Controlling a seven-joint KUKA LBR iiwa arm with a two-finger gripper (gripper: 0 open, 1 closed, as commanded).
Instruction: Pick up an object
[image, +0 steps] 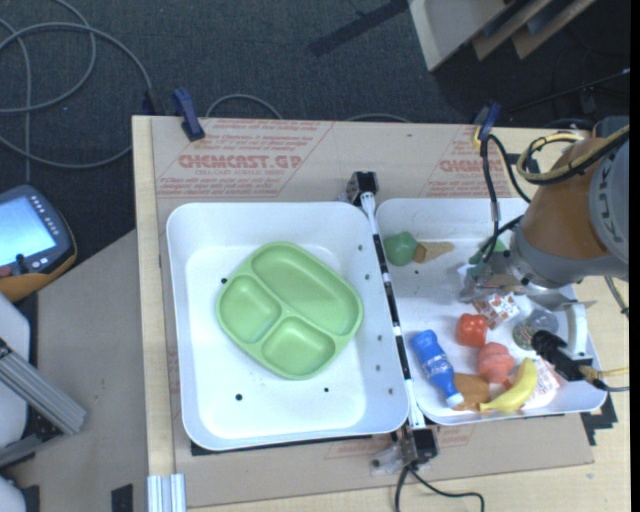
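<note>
Nearest the camera, in the right bin (590, 398), a yellow banana (512, 389) lies with its long axis running diagonally, tip toward the far right. Beside it sit a blue bottle (435, 365), a pink ball (493, 358) and a red block (472, 328). Above them the end effector (505, 290) hangs low; whether it is clenched I cannot tell. A good pick likely means closing across the banana's narrow width. Farther left, a green divided plate (290, 310) fills the other bin.
</note>
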